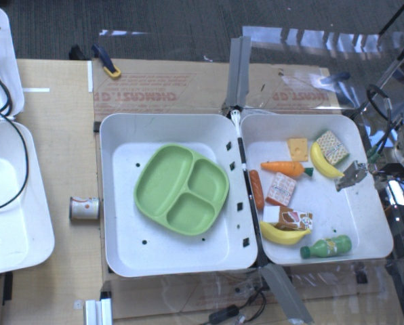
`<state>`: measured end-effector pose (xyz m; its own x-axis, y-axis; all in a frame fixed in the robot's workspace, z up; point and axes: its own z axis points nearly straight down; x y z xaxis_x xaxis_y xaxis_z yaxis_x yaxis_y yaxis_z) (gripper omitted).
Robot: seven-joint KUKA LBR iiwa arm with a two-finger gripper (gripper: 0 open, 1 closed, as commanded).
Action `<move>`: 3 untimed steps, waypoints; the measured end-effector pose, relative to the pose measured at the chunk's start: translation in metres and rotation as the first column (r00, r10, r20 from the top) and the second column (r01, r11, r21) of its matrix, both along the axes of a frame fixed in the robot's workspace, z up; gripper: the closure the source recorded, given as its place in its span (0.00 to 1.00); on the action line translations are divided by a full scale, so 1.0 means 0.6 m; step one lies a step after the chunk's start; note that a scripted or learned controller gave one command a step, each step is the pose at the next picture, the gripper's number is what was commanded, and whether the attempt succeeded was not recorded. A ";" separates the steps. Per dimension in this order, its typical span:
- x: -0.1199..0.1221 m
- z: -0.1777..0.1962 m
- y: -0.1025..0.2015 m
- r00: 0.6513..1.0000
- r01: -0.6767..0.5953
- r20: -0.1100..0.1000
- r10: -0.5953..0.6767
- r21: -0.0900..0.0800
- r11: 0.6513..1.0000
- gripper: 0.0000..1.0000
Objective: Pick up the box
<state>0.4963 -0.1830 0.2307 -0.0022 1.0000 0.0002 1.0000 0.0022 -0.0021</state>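
Observation:
A pink-and-white patterned box (pixel 281 189) lies flat near the middle of the right bin (pixel 365 212). A smaller brown-and-white box (pixel 296 219) sits just below it, touching a banana (pixel 284 233). A speckled beige box (pixel 332 146) rests at the bin's far right against a second banana (pixel 323 162). My gripper (pixel 353 175) hovers low over the bin's right side. It is to the right of the patterned box and just below the speckled one, and nothing is seen in it.
The right bin also holds a carrot (pixel 286 168), a cheese slice (pixel 297 148), a red sausage (pixel 257 189) and a green bottle (pixel 326 247). A green divided plate (pixel 182 189) fills the left bin (pixel 117 181). A small can (pixel 85 208) lies on the bench to its left.

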 end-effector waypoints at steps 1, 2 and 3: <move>-0.027 -0.193 0.102 0.976 0.219 0.012 -0.219 -0.001 0.976 0.00; -0.025 -0.203 0.109 0.963 0.270 0.016 -0.270 0.003 0.963 0.00; -0.032 -0.232 0.012 0.950 0.314 0.001 -0.314 -0.001 0.950 0.00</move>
